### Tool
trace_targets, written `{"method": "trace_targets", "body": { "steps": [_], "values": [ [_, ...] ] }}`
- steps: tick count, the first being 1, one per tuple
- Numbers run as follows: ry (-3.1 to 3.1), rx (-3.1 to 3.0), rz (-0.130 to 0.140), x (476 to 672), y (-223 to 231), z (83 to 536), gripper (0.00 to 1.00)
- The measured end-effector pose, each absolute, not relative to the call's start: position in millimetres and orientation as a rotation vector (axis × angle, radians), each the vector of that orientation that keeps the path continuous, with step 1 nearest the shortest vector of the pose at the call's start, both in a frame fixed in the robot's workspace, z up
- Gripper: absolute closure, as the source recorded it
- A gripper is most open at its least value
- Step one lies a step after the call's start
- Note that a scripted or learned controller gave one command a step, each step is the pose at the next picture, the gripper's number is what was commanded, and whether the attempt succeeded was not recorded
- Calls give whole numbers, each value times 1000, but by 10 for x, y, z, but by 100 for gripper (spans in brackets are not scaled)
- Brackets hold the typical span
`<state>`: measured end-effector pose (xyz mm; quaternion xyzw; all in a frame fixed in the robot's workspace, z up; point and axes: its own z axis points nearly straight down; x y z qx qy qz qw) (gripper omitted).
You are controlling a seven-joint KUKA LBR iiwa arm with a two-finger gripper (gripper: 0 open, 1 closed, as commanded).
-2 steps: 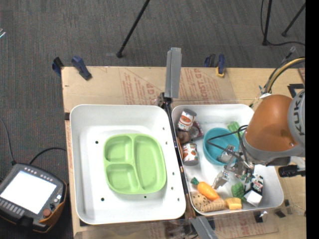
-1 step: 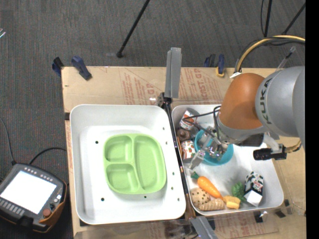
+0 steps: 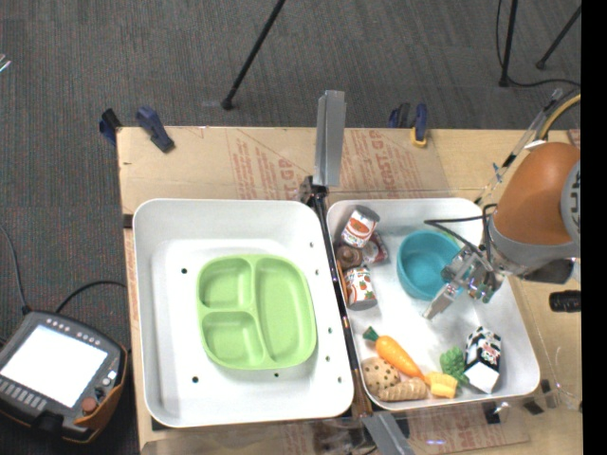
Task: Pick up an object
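Observation:
My gripper (image 3: 446, 300) hangs over the right bin (image 3: 526, 349), just right of and below a teal bowl (image 3: 427, 262). It reaches in from the right under the orange band of the arm (image 3: 533, 197). I see nothing held in it. Along the bin's left side lie a red and white can (image 3: 359, 227), a dark round item (image 3: 348, 255) and a second small can (image 3: 359, 287). Along the bin's front are a carrot (image 3: 395, 353), a cookie (image 3: 380, 375), a yellow piece (image 3: 441, 384), a green broccoli (image 3: 453, 360) and a black and white carton (image 3: 484, 358).
The left bin (image 3: 161, 254) holds a green divided plate (image 3: 256, 311). A grey post (image 3: 330, 145) stands behind the seam between the bins. Blue clamps (image 3: 152, 126) grip the bench's back edge. A tablet pendant (image 3: 57, 363) lies on the floor at lower left.

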<state>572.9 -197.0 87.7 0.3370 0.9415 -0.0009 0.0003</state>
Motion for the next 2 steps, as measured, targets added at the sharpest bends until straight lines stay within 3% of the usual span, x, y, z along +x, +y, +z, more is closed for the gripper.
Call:
{"method": "trace_targets", "body": {
  "steps": [1,2],
  "values": [
    [2975,1006,4,6024,-1518,876,0],
    [2922,1164,1,5213,-1335,866,0]
  ]
}}
